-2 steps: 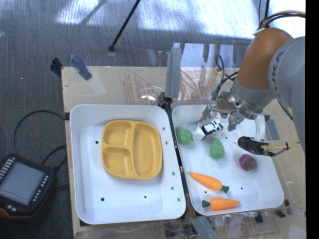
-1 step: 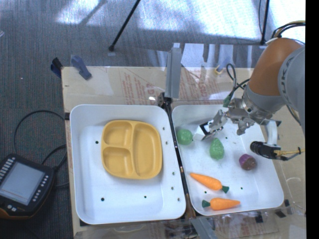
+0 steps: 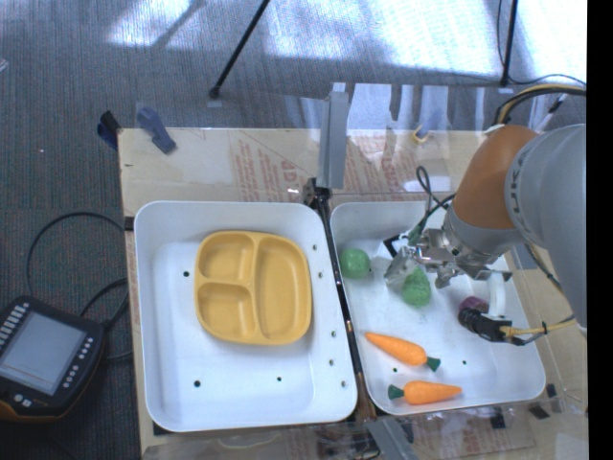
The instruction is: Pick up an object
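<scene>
1. This is a robotics lab or test room, not a home or kitchen.
2. A large grey industrial robot arm (image 3: 536, 199) with an orange band reaches in from the right over a plywood tabletop (image 3: 220, 166).
3. 2 shallow white bins (image 3: 153, 353) sit side by side on it, holding toy items: a yellow divided plate (image 3: 254, 287), plastic carrots (image 3: 400, 350) and green play food (image 3: 355, 263).
4. A handheld control pendant (image 3: 43, 353) with a screen lies on grey office carpet (image 3: 57, 113), its black cable looping nearby.
5. Thin black tripod legs (image 3: 244, 36) stand on the carpet behind the tabletop.
6. Blue tape (image 3: 153, 127) marks a tabletop corner.
</scene>
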`<state>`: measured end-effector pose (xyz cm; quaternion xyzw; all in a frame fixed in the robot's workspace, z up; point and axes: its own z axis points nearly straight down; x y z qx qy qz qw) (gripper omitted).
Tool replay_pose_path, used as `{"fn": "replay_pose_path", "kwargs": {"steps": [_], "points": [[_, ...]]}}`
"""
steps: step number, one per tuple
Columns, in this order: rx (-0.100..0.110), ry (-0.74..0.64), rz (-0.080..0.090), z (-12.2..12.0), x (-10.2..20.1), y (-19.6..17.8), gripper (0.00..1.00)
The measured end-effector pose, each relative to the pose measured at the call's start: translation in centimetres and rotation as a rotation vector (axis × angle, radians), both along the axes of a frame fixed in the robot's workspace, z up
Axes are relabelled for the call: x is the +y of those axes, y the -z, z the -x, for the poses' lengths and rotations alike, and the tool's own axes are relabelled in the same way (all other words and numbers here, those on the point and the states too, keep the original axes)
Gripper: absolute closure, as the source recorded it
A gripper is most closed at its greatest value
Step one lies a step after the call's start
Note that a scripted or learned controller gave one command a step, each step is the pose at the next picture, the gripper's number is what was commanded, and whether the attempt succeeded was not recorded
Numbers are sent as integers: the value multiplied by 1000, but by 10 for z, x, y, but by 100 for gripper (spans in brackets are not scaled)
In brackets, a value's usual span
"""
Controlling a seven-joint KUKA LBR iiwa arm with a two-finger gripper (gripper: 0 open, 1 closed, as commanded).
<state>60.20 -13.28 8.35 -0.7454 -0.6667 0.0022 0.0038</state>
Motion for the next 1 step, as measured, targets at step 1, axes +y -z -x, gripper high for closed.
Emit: {"fn": "replay_pose_path", "kwargs": {"steps": [1], "points": [[10, 2, -3, 2, 0, -5, 100]]}}
